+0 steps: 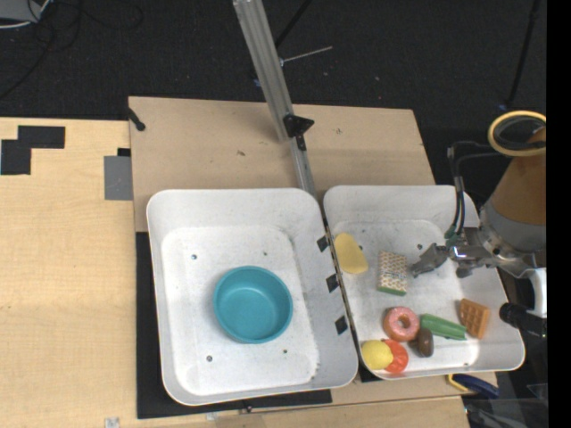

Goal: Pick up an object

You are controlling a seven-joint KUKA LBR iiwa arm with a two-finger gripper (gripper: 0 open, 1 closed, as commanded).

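Observation:
My gripper (426, 260) hangs over the right bin (384, 205), reaching in from the right, just beside a beige perforated block (391, 272) with a green edge. A yellow piece (350, 254) lies at the bin's left wall. Toward the front lie a pink donut (401, 323), a green stick-shaped toy (443, 327), an orange waffle piece (474, 317), a small brown item (425, 341), and a yellow ball (377, 355) touching a red one (398, 358). Nothing shows in the gripper's hold.
The left bin (178, 221) holds a teal bowl (253, 303). A slanted metal rail (272, 69) runs down to the gap between the bins. Black clips (331, 282) sit on the shared wall. The arm's orange band (526, 185) stands at the right.

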